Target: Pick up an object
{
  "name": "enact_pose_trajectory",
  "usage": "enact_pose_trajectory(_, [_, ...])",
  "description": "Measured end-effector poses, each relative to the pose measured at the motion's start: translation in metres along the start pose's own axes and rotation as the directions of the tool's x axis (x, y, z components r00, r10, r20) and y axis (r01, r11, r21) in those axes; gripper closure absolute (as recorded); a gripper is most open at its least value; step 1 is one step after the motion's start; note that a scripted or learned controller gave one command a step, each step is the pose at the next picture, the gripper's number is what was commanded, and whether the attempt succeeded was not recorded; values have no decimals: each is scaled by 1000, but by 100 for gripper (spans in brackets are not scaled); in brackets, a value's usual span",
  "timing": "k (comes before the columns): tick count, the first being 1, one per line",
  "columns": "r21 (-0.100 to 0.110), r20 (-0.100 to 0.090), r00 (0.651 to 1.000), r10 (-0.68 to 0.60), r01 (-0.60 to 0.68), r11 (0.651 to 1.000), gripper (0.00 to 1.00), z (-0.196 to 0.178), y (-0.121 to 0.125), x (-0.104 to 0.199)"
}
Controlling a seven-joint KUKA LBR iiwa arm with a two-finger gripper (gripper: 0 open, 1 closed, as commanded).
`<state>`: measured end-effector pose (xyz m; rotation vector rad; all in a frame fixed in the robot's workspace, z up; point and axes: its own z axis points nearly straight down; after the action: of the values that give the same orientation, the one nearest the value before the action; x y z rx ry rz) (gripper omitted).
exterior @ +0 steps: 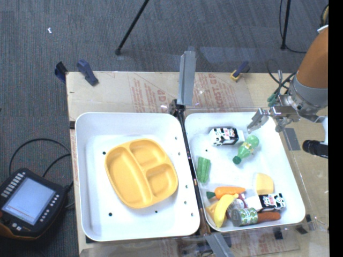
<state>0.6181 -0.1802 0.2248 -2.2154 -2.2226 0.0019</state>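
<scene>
Hovering: gripper (270, 118), fingers apart, nothing between, at right bin (285, 159) 1 o'clock corner. Nearest item: green bottle (246, 148), lying tilted, at gripper's 7 o'clock. Advice: descend centred, straddle bottle's body, avoid milk carton (224, 136) beside it.

A yellow plastic plate with three compartments (141, 172) lies in the left white bin (86, 138). At the lower left of the frame, a dark handheld control pendant with a grey screen (29, 201) rests on the grey carpet (80, 25).
</scene>
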Motion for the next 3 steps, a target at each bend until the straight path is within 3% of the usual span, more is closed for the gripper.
enact_pose_trajectory(1, [1,0,1000,-30,30,1000,0,120,-7,16])
enact_pose_trajectory(2, [-2,1,1000,21,-21,1000,0,81,-23,-9])
enact_pose_trajectory(3, [-2,2,999,-45,45,999,0,81,-16,-24])
